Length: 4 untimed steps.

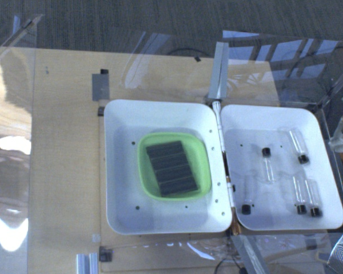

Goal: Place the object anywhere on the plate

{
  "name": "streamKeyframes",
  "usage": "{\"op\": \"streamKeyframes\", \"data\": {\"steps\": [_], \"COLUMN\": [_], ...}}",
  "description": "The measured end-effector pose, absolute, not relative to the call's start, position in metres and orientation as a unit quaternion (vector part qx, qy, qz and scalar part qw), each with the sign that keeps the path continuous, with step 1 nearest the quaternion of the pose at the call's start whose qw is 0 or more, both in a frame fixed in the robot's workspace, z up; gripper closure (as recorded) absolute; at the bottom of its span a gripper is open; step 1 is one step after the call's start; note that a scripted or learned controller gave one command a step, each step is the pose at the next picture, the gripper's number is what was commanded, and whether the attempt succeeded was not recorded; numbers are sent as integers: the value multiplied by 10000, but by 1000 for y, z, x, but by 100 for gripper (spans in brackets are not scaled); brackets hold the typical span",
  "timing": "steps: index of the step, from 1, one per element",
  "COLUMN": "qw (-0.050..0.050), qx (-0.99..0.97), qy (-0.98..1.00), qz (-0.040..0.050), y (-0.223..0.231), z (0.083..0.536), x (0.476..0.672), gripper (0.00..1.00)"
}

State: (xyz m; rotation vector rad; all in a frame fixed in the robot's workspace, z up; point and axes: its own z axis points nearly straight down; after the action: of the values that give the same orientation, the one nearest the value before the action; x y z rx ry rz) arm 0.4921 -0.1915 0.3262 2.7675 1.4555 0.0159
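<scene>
1. Spanning most of the bench, the two shallow white plastic bins sat side by side: the left bin (117, 210) held the lime-green square plate (144, 178), and the right bin (326, 210) lay just beside the plate's bin, across a shared rim.
2. On that green plate rested the dark grey ribbed rectangular block (171, 168), lying flat and slightly turned, wholly within the plate's raised edge. Judged from this, the placing looked done.
3. Right of the plate, in the other bin, several clear plastic tubes with black caps (302, 190) lay scattered, well apart from the plate.
4. The pincer's state could not be told, nor could any hold on the block.
5. Risk, as a judgement: a fresh descent onto the plate could nudge the block over the rim or tip the light plate.
</scene>
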Motion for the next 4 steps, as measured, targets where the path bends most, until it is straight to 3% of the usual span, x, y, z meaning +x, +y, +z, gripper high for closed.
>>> {"op": "streamKeyframes", "data": {"steps": [1,2,3,4], "qw": [9,10,10,41], "qx": [8444,8446,8499,8431], "qy": [5357,5353,5269,5378], "qz": [11,12,12,57], "y": [-152,-153,-198,-132], "z": [212,212,173,89], "x": [488,488,488,492], "gripper": [100,0,0,0]}}
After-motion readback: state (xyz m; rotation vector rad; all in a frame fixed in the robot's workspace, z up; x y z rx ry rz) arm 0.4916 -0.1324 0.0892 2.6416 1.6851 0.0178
